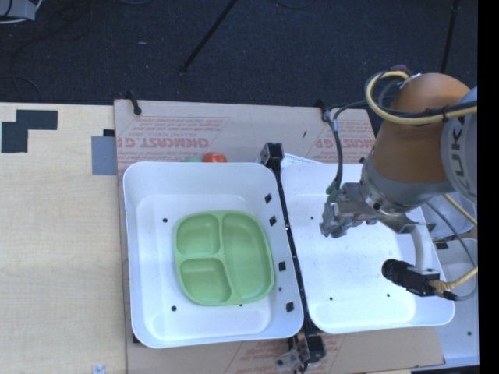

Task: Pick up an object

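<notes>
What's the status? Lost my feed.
Gripper over right bin, nothing seen between fingers. Green divided plate sits in left bin. Divider between.

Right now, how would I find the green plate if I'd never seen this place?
Look at the two white bins; take the left bin. Lying flat in its middle is the green plate, split into three compartments. Nothing else there is green; the claw hangs over the other bin.

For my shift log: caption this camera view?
Gripper hovers over right bin; green divided plate lies in left bin.
</notes>
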`<control>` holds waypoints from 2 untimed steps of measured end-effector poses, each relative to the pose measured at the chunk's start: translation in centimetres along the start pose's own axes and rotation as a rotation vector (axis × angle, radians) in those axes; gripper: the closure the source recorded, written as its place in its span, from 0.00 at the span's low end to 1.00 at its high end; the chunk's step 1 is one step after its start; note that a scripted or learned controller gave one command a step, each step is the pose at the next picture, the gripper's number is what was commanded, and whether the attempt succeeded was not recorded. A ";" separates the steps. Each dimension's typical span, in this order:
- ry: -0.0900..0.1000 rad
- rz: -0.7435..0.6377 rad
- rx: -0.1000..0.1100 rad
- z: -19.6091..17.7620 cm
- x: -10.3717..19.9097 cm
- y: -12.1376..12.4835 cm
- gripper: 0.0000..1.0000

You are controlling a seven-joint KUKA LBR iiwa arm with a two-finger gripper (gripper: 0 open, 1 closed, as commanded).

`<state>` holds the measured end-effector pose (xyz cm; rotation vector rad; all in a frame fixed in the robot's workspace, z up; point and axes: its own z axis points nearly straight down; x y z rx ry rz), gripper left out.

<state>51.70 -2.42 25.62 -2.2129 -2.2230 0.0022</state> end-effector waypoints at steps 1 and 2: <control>-0.001 0.002 0.000 1.7 4.5 1.8 1.00; -0.001 0.001 -0.001 2.0 9.4 4.8 1.00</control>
